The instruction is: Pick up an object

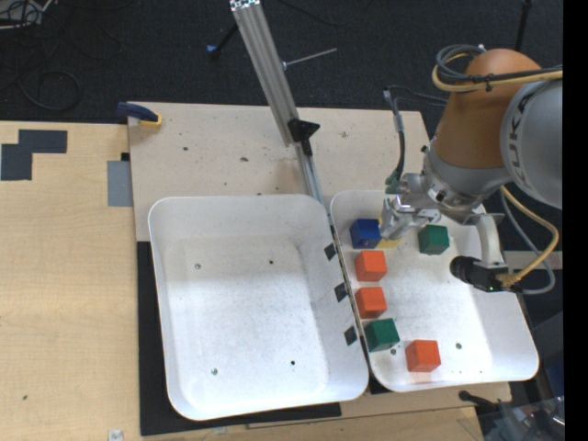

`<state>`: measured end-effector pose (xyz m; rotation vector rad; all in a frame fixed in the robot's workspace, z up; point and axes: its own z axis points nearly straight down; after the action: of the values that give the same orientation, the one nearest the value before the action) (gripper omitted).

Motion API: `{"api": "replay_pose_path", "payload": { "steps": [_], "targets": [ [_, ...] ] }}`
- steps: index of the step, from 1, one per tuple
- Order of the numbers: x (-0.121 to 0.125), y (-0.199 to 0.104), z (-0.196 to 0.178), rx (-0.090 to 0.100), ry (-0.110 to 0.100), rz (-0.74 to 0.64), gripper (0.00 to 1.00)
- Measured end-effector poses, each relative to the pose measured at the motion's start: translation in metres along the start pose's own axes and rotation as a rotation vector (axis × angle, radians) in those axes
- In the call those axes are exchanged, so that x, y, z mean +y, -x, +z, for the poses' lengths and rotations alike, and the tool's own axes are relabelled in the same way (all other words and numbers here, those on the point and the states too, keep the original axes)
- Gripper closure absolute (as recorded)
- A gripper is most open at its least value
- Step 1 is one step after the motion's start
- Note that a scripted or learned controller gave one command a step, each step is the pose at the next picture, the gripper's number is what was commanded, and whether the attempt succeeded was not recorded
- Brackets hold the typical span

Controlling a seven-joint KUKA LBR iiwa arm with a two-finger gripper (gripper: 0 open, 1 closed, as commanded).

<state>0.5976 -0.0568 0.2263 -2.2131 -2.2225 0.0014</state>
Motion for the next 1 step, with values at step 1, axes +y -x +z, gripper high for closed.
{"api": "replay_pose_path", "payload": {
  "steps": [1],
  "targets": [
    [-0.0012, -0.0525, -0.0099, 0.000, 0.002, 0.000, 1.00]
  ]
}}
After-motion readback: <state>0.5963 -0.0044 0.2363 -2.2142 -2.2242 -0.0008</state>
